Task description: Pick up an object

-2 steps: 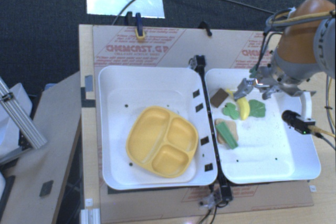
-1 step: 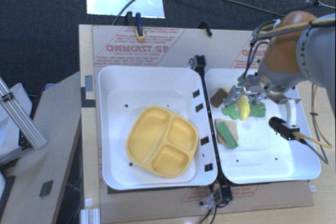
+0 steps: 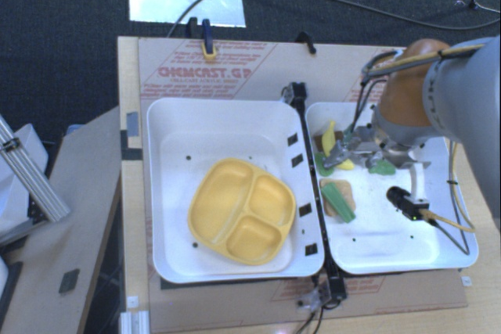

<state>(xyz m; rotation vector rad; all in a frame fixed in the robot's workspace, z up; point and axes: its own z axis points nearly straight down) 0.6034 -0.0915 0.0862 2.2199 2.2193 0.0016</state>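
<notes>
My gripper [image 3: 350, 155] hangs low over the upper left part of the right bin [image 3: 391, 250], under the grey arm with its orange band [image 3: 407, 94]. Right beside it lie a small yellow piece [image 3: 329, 138] and a green piece [image 3: 332, 163]; whether it touches either I cannot tell. Another green piece [image 3: 383, 167] peeks out under the wrist. A green block on a tan piece [image 3: 339, 199] lies below the gripper, apart from it. The arm hides part of the bin's upper right.
The left bin [image 3: 227, 117] holds a yellow divided plate [image 3: 243, 210]. A black divider [image 3: 309, 184] runs between the bins. A black fitting with a cable [image 3: 407, 203] hangs from the arm over the right bin. Cables cross the dark floor behind the bench.
</notes>
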